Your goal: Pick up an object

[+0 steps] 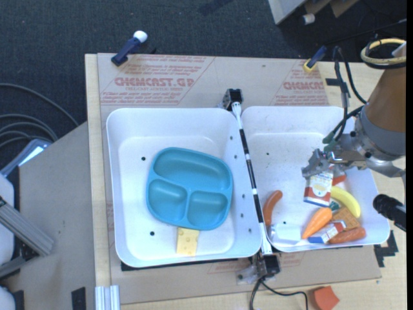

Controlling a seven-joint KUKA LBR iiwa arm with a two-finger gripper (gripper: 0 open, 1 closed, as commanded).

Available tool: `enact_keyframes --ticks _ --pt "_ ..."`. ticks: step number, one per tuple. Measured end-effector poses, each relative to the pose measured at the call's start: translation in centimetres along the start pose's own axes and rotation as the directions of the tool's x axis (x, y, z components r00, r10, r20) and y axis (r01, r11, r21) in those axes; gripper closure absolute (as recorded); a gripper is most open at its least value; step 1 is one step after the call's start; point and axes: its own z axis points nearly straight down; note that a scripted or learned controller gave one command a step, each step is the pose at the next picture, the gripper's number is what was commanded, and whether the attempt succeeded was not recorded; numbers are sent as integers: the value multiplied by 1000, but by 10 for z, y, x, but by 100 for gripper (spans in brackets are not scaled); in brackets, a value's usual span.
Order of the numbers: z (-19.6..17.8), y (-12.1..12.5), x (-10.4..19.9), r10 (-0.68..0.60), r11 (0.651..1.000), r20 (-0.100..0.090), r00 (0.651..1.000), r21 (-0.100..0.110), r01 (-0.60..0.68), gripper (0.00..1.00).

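Toys crowd the right bin's (284, 118) near right corner: a red-and-white carton (319, 190), a yellow banana (347, 201), an orange carrot (317, 223), a second orange piece (349, 236) and a red sausage (271, 206) lying apart toward the divider. The gripper (321, 163) hangs directly over the carton's upper end, its metal tip touching or nearly touching it; whether the carton sits between the fingers cannot be told, nor how wide they stand. The banana lies just beside the carton on its right, and the carrot just below it, so the carton is hemmed in on two sides. The arm (389, 108) comes in from the right, tan and grey, trailing black cables. In the left bin (129, 124) a blue three-compartment plate (189, 187) of smooth plastic lies flat, with a yellow cheese slice (188, 241) partly tucked under its near edge.
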Motion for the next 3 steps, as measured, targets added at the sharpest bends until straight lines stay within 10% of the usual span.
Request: enact_keyframes --ticks 1,3 --pt "10 -8 56 -1 1000 0 1000 1 1 100" --pt "10 100 20 -2 1000 2 1000 -4 2 100"
